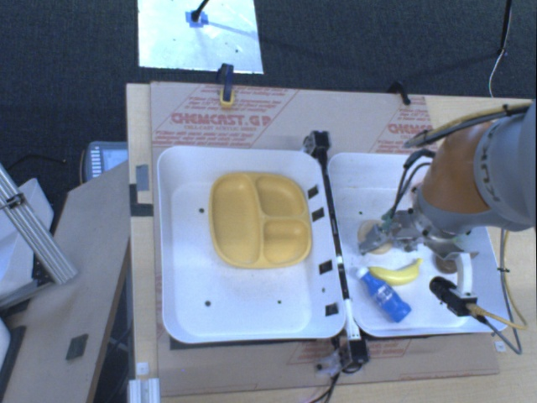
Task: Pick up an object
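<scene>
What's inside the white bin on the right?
A yellow banana and a blue bottle lie near the gripper. The arm covers the right part of that bin, hiding anything beneath.

A yellow divided plate [258, 219] lies flat and right side up in the left bin [180, 309], near its middle and a little toward 12 o'clock. It is a rounded square with one long compartment on its 9 o'clock side and two smaller ones on its 3 o'clock side.

In the right bin [361, 170], toward 6 o'clock, lies a small yellow banana [396, 271], its curve sagging toward 6 o'clock and both tips turned up.

Just at the banana's 7 o'clock lies a blue bottle [385, 295] on its side. Its white cap points to 10 o'clock and its base to 4 o'clock, and the cap end is close against the banana's tip.
</scene>
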